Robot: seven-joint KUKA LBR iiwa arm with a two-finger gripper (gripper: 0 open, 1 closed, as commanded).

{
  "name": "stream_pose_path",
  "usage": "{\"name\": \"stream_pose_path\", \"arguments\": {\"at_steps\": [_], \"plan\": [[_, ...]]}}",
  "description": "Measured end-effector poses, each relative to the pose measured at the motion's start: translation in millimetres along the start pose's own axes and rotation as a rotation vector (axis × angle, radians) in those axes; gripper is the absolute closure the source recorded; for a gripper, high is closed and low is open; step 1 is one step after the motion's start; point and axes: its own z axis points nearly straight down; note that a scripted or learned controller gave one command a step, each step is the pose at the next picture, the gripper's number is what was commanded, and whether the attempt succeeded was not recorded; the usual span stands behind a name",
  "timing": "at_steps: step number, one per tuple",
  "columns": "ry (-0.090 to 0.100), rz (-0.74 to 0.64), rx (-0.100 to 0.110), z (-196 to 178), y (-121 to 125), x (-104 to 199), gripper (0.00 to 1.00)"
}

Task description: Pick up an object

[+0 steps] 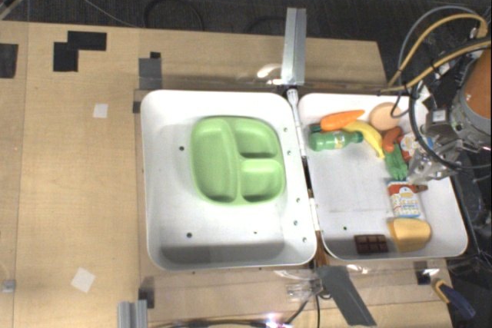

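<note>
You are looking at the approach step, by my reading, with nothing lifted yet; take the right bin (346, 230) as your landmark. The wooden tabletop (69, 188) carries it, and the left bin (165, 242) touching its left wall holds a moulded green plastic tray (234, 159) with rounded compartments. The arm (473, 100) reaches over the right bin's right rim, and the tool (424, 165) hangs just inside that rim above a small green item (397, 164); whether it is apart or together I cannot tell, and nothing is visibly clamped. The candidates all lie in the right bin: along its far wall a curved yellow banana (373, 137), a tapered orange carrot (342, 120), a green bottle (335, 140) and a smooth pale egg (383, 117); near its front right corner a labelled bottle (404, 201), a yellow wedge (410, 233) and a brown ridged chocolate bar (371, 244). Your next move likely calls for a straight descent onto one item, clear of its crowded neighbours.
</note>
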Motion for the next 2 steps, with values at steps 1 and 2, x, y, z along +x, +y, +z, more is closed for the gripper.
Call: {"name": "stream_pose_path", "arguments": {"at_steps": [1,2], "plan": [[-0.003,-0.022,0.000,-32,-10,-77,1.00],[-0.004,-0.145,-0.001,-48,-29,-150,1.00]]}}
